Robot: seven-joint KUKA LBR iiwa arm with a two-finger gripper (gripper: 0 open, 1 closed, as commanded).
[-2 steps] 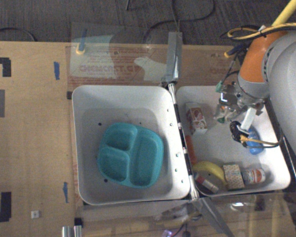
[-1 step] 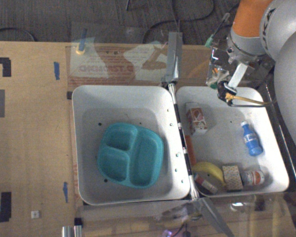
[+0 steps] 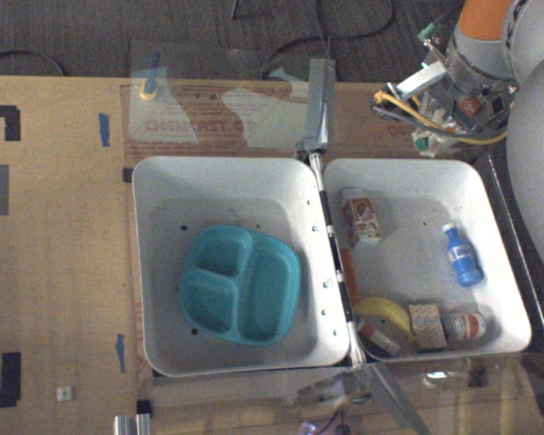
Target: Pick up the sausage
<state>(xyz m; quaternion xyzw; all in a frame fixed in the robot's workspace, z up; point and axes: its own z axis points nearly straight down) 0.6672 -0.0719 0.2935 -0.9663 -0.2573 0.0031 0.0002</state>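
Hovering beyond the right bin's far edge, the gripper sits amid cables, its grip impossible to tell. Well below and left of it, the sausage lies along the bin's left wall.

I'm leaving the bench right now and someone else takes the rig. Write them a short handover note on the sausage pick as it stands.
Gripper: above the bench behind the right bin's far edge, over neither bin and holding nothing that can be seen.
Sausage: thin reddish piece lying along the right bin's left wall, between the small carton and the banana.
Also in the right bin: blue bottle and small packages at the near edge. The left bin holds a teal divided plate.
Done: nothing yet; the sausage is untouched.
Left: move over the sausage, descend, grasp, lift.
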